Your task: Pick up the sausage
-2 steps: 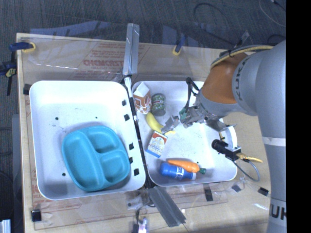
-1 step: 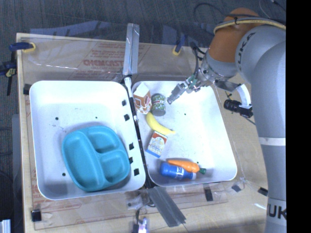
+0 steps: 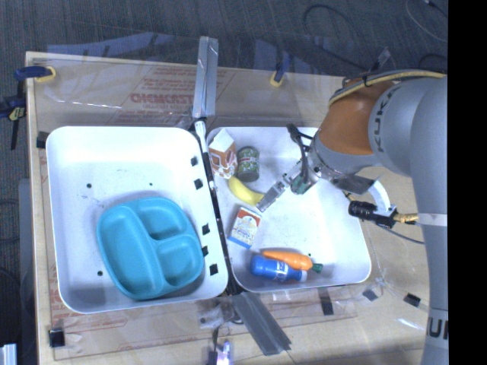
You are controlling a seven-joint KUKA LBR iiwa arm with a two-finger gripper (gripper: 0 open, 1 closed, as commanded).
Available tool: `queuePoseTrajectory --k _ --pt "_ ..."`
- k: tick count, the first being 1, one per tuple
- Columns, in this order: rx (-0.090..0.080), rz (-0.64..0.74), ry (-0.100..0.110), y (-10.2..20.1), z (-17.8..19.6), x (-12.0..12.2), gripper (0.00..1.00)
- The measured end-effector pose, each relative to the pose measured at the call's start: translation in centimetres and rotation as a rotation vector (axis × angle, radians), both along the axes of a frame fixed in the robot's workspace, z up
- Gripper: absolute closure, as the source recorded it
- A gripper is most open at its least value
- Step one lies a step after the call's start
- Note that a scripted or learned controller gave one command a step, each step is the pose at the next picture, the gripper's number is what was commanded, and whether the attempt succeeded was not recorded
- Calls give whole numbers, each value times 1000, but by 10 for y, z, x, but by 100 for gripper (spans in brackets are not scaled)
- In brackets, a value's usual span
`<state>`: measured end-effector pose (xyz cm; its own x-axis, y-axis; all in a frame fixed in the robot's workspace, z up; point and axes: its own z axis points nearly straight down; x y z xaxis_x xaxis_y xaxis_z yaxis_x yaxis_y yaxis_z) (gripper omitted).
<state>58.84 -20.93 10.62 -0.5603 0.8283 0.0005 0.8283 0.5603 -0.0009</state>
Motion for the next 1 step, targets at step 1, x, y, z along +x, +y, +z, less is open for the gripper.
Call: queuePoseTrajectory --k 1 --pt "-4 130 -18 0 -6 -42 0"
